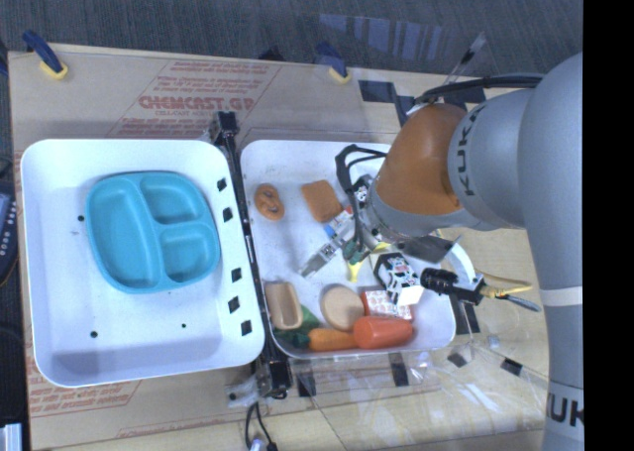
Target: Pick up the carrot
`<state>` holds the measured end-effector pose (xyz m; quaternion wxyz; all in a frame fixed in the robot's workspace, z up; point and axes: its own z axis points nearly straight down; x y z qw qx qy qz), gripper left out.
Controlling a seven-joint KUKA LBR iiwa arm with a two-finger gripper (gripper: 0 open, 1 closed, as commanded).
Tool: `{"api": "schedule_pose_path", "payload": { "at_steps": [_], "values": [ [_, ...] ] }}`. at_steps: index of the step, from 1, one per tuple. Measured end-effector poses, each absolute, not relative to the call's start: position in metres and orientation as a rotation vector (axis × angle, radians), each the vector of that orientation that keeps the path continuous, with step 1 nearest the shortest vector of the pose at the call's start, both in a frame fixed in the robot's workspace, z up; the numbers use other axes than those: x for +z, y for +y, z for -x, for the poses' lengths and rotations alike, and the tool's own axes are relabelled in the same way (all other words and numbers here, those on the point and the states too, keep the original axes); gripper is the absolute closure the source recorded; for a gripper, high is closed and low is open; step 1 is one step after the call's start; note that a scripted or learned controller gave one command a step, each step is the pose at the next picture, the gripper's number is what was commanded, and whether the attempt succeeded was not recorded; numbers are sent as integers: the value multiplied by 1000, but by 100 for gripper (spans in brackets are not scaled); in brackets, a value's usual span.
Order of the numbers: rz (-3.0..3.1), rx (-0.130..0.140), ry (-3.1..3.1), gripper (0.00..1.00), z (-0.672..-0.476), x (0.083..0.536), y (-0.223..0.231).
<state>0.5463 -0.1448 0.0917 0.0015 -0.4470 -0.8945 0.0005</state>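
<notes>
Down at the right bin's (297, 150) near edge lies the carrot (331, 340), beside a red sausage (382, 332); the pincer (335, 243) hovers above, released, grasping nothing.

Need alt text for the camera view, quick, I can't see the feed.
The gripper hangs over the right bin, above the carrot lying at its near edge. A blue tray sits in the left bin.
</notes>
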Motion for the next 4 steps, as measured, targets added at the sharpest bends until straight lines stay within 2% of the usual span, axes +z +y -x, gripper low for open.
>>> {"api": "schedule_pose_path", "payload": {
  "at_steps": [1,2,3,4],
  "values": [
    [1765,-2,-2600,0,-608,110,-105],
    [1611,5,-2692,0,-516,91,-124],
    [1671,2,-2670,0,-531,165,-181],
    [1980,1,-2442,0,-567,186,-171]
  ]
}}
